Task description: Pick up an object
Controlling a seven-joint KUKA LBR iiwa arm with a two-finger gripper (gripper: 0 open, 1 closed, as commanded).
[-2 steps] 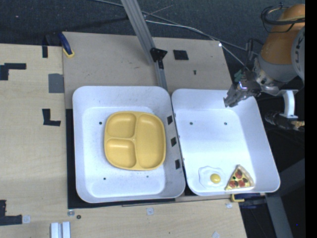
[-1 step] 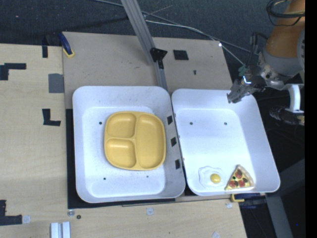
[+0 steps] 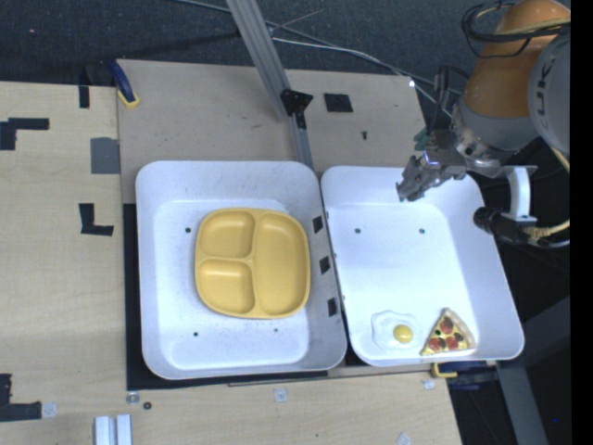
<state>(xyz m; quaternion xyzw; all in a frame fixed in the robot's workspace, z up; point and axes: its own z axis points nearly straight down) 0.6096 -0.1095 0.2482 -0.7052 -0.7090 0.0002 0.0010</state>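
Note:
A toy fried egg [image 3: 393, 329] lies in the right bin [image 3: 422, 248] near its front edge. Right beside it, in the front right corner, rests a toy pizza slice [image 3: 448, 334]. A yellow divided plate [image 3: 252, 262] sits in the middle of the left bin [image 3: 167, 248]. My gripper [image 3: 410, 187] hangs over the back edge of the right bin, far from the egg and the pizza slice. Nothing shows between its fingers. Whether they are open or shut is unclear at this angle.
A slanted metal pole [image 3: 269, 58] crosses the bench behind the bins. Black cables [image 3: 519, 228] run beside the right bin's right edge. Dark tape marks dot the wooden bench at the left.

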